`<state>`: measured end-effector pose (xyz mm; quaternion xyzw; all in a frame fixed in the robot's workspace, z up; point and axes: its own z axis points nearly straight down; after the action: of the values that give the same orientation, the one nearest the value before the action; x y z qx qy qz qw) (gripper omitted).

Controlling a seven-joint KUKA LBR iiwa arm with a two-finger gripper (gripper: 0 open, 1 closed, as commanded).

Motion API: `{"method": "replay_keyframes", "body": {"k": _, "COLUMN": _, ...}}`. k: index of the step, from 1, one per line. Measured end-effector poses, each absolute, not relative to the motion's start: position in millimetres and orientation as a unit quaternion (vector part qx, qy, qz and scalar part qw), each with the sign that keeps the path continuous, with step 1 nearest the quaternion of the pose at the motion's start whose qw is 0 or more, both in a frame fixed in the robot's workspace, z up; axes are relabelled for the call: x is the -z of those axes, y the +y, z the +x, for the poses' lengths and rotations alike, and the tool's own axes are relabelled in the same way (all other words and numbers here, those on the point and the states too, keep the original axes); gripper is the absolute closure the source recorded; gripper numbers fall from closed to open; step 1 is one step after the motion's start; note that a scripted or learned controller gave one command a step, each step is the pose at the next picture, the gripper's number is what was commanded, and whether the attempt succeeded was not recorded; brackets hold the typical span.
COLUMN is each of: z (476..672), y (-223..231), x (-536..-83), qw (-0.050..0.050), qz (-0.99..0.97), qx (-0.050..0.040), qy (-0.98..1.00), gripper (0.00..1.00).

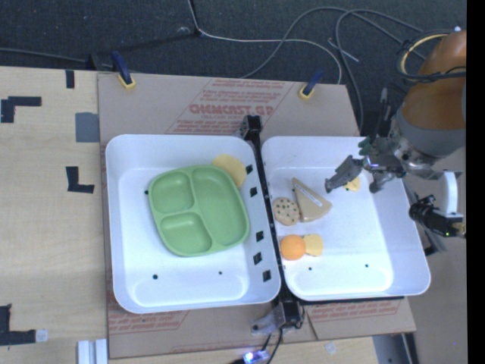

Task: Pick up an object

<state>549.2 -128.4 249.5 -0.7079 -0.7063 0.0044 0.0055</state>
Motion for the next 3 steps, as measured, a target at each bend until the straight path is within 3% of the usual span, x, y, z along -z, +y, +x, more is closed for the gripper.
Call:
{"method": "replay_keyframes", "body": {"k": 1, "z": 551.5, "y": -128, "x": -256, "qw": 0.0, "qz": -0.707, "qx": -0.0007, "qy": -0.707, "gripper": 0.0}}
{"method": "replay_keyframes", "body": {"k": 3, "z": 556.5, "y": -129, "x": -149, "qw": 0.002, "qz": -0.707, "qx": -0.0019, "qy": -0.707, "gripper": 0.0}}
